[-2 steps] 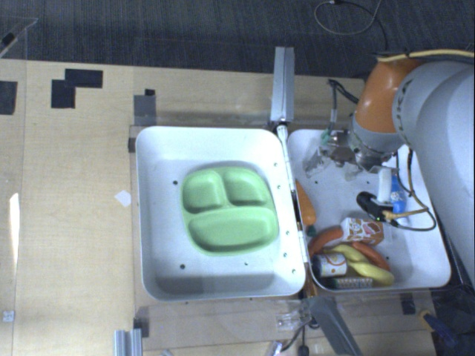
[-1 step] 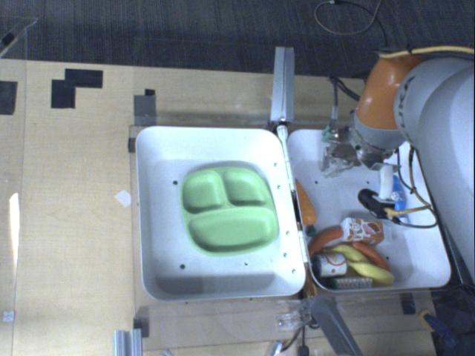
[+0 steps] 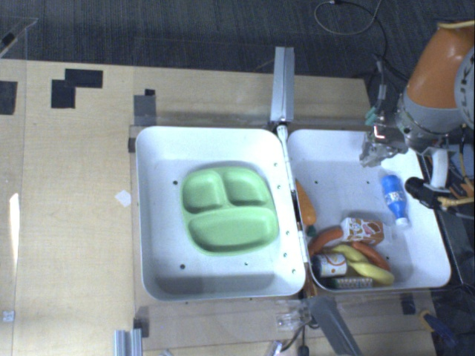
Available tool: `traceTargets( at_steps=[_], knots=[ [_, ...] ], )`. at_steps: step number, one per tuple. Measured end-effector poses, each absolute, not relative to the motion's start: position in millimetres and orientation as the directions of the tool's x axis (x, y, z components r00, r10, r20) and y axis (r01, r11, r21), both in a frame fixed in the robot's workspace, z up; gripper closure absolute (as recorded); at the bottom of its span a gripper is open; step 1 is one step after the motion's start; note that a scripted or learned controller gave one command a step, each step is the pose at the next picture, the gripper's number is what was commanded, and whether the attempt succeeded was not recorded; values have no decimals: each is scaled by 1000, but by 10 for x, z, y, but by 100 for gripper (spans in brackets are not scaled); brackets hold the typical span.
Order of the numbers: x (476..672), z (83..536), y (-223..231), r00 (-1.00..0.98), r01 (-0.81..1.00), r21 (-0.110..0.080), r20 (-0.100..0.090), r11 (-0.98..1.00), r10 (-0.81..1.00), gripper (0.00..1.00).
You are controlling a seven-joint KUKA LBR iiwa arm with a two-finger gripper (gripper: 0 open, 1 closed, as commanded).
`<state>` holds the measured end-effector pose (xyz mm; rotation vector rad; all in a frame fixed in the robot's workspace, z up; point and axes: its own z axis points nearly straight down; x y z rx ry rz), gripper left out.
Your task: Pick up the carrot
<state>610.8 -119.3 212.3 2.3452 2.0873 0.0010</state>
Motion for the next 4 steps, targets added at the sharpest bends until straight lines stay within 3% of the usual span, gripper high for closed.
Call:
traceTargets(
  at_steps=[1, 2, 3, 4],
  knots=[
    [6146, 3285, -1790, 91, 996, 3, -2, -91, 996, 100],
    [6630, 2701, -1484, -136, 991, 0, -1, 136, 991, 100],
    [6701, 2078, -664, -435, 900, 1, 0, 435, 900, 100],
    [6705, 2051, -742, -662, 749, 3, -2, 662, 749, 100]
  ],
)
